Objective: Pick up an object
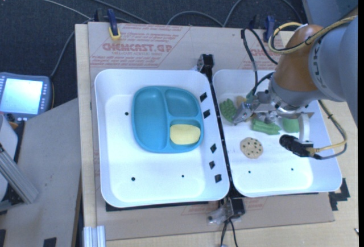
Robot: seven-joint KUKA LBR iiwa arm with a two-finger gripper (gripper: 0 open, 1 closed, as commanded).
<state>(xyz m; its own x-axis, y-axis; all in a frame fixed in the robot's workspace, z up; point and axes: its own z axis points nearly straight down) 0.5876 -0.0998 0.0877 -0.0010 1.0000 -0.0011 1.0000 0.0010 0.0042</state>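
My gripper (257,112) hangs low in the right bin (296,180), near its back middle. Under it lies a light green piece (265,126), partly hidden by the gripper. A darker green ridged piece (228,110) sits just to its left, near the bin's left wall. Another green piece (290,124) peeks out on the right of the gripper. A round brown cookie (251,147) lies apart, in front of the gripper. Nothing is visibly lifted.
The left bin (114,172) bears a blue divided plate (151,120) with a yellow lump (185,134) in its front right compartment. A black clip-studded divider (211,126) runs between the bins. Cables loop off the arm's wrist at the right.
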